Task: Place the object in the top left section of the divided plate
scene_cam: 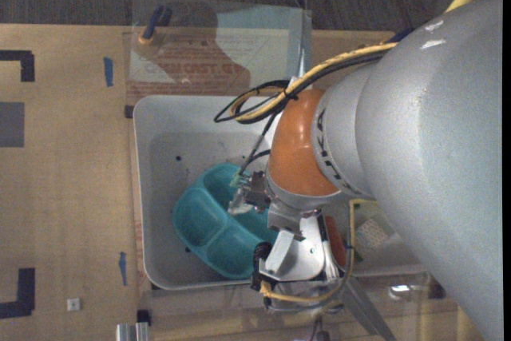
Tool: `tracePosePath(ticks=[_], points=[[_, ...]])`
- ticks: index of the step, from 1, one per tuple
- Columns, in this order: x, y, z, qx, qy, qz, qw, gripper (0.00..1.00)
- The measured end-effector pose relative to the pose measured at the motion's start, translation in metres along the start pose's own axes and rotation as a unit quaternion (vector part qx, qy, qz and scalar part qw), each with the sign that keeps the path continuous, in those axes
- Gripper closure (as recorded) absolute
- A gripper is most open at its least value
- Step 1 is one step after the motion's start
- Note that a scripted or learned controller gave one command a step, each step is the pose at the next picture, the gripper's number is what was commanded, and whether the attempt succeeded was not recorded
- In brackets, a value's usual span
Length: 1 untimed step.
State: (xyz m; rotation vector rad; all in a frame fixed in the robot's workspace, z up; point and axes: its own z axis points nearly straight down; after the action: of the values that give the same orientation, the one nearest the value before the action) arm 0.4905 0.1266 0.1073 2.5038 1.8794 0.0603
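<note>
On the left, the wooden counter (64, 212) lies bare apart from blue tape marks and black corner marks, likely there to fix where the bins stand. Further right sits a shallow white bin (152, 172), and inside it, toward its lower middle, rests a teal divided plate (204, 216), lying at a slant so that its sections do not line up squarely with the bin walls. Its ridges split it into compartments; the left and lower ones are visible and look bare, while its right part is hidden under the arm. That placement inside the bin keeps the plate within the arm's reach from the right. Above the bin a clear plastic sheet or box (219, 44) leans at the counter's back. Moving right, the grey arm with its orange band (299, 144) hangs over the plate's right edge, and the wrist hardware (295, 255) blocks what lies below it. The pincer itself is buried under that wrist, so I cannot tell its state, nor whether it carries anything. The object to be placed cannot be picked out; a reddish-orange shape (338, 243) just right of the wrist may be it, though that is a guess.
</note>
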Motion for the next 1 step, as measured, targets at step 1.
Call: tracePosePath(ticks=[1], points=[[-0.0428, 0.0035, -0.0775, 0.016, -0.014, 0.094, 0.9953, 0.0]])
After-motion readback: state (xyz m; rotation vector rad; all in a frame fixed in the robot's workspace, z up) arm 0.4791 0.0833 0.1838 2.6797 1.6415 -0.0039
